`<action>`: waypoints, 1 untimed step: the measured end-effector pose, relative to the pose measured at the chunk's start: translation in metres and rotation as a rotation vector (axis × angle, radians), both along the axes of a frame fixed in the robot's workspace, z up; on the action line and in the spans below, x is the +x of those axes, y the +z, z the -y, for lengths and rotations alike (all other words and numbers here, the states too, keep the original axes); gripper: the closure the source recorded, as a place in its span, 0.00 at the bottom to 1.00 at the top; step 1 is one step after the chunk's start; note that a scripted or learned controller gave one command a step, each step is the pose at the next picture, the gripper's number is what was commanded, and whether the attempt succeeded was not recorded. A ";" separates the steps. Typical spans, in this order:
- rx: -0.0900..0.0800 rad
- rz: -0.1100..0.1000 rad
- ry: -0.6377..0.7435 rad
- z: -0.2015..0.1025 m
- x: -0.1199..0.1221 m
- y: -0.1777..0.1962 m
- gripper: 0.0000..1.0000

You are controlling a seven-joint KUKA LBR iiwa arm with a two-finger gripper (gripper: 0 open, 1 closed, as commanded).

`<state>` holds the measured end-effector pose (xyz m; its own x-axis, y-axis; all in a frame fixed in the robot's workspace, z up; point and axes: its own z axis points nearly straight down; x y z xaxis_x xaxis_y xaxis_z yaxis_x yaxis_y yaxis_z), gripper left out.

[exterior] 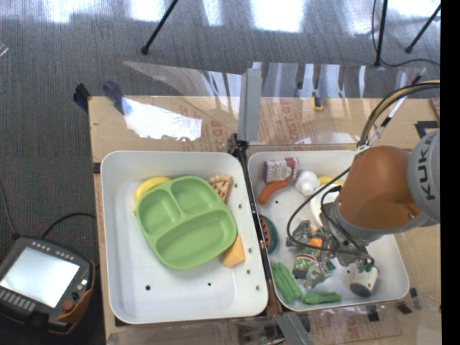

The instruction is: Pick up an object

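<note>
The right bin (399,263) holds several small toys. My gripper (319,254) hangs low over its middle, below the orange wrist band (377,189), among a small orange piece (315,242) and a green-and-white toy (305,267). The arm hides what lies directly under it. Close by are a green pod (287,282), a second green piece (321,298) and a white-and-grey toy (361,282). At the far side of the bin lie a maroon can (279,169), an orange sausage (272,190) and a white ball (307,183).
A watermelon slice (268,234) leans on the right bin's left wall. The left bin (115,264) holds a green divided plate (187,221), a yellow piece (149,186), a pizza slice (221,187) and an orange wedge (234,252). A pendant (43,279) lies on the floor at left.
</note>
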<state>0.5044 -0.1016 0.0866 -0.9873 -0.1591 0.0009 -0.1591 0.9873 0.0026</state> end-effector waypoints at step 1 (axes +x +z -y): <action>-0.001 0.006 -0.068 0.003 0.071 0.018 0.00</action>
